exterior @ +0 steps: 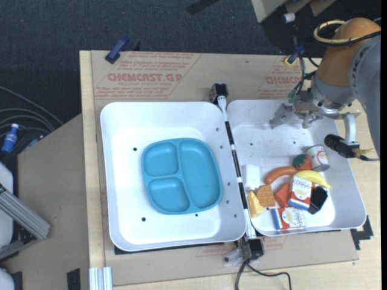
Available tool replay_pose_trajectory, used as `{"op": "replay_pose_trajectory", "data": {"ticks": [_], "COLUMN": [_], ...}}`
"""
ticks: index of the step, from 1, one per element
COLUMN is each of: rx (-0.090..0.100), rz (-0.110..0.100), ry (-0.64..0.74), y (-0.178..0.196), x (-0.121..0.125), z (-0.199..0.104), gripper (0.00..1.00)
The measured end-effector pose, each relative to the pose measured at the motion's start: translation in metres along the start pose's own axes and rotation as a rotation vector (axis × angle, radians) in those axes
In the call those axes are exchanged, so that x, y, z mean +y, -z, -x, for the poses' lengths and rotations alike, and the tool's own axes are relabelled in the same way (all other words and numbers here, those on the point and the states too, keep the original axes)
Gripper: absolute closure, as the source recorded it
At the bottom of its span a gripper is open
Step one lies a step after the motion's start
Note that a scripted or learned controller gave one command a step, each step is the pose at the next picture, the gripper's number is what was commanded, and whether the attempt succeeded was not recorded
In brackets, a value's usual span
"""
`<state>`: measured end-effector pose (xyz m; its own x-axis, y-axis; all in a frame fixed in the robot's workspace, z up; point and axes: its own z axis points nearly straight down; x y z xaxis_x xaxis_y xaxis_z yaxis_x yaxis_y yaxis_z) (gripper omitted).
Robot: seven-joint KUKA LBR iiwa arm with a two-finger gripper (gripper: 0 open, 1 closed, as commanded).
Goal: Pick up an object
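My gripper (294,116) hangs over the far end of the right bin (266,128), its grey fingers spread open with nothing between them. Below it the bin floor is bare. The loose items lie in a heap at the near right of that bin: a small can (317,156), a red-orange fruit with a green top (300,161), an orange sausage (280,173), a yellow banana (312,177), a red and white carton (300,192), a black piece (318,200), a waffle square (265,194) and a flat printed packet (291,219).
A blue divided plate (181,175) lies in the middle of the left bin (121,125). A small white block (253,175) rests by the wall between the bins. Cardboard covers the bench around the bins.
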<state>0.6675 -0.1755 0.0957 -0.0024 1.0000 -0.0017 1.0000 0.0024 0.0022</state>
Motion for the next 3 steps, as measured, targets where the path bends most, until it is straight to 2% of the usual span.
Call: {"op": "replay_pose_trajectory", "data": {"ticks": [1,3], "rx": [0.003,0.001], "rz": [-0.004,-0.002], "ry": [-0.001,-0.002], "y": [-0.0108,-0.0106], "x": [-0.0009,-0.0008], "z": [-0.0402,-0.0326], "gripper": [0.0,0.0]}}
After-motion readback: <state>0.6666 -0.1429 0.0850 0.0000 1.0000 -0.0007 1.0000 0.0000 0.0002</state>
